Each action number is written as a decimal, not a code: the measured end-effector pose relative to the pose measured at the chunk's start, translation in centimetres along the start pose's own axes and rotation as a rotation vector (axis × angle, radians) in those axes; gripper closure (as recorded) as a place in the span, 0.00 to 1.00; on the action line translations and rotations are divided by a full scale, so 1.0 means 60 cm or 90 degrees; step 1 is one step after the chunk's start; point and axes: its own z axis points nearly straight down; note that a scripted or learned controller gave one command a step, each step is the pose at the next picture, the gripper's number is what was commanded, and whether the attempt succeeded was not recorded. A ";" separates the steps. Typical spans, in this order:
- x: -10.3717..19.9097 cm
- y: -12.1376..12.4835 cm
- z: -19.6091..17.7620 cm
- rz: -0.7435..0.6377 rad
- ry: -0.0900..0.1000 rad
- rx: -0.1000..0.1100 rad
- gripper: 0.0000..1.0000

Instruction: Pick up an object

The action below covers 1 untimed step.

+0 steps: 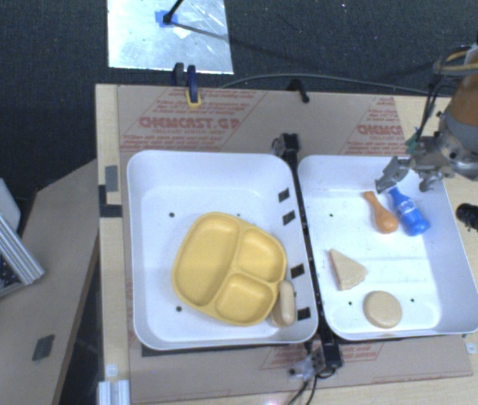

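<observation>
Gripper (410,174) fingers spread (seemingly empty) over blue bottle (408,212), its long axis running diagonally toward them.

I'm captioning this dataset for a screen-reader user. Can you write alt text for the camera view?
A grey robot arm's two-finger gripper hovers open above a blue plastic bottle and an orange wooden spoon in the right white bin, which also holds a tan wedge and a round beige disc. The left white bin holds a yellow divided tray.

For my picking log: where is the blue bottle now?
The blue bottle lies in the right bin, near its far right corner, beside the orange spoon.
</observation>
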 end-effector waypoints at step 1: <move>0.001 0.005 -0.014 -0.002 -0.001 -0.008 0.00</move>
